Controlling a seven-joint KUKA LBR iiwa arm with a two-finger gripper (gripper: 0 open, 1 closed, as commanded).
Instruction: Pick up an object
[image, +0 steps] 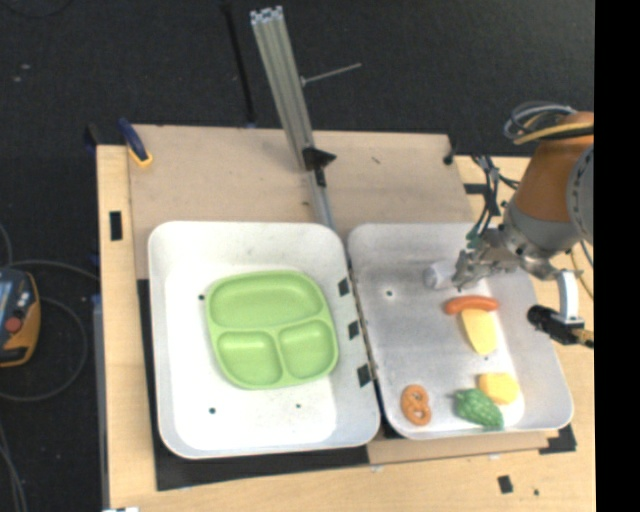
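My gripper (458, 272) hangs low over the back part of the right bin (400, 330), reaching in from the right under the grey arm and its orange band (548, 185). Just in front of it lies a small orange-red sausage-like toy (470, 304), touching a yellow wedge-shaped toy (481, 331). Further forward in the same bin are a yellow block (498, 387), a green leafy toy (478, 409) and a brown pretzel (415, 403). I see nothing held in the gripper.
The left bin (180, 400) holds a green divided plate (270, 328). A metal post (290, 95) rises at the back between the bins. Cables run beside the arm at the right edge of the bench.
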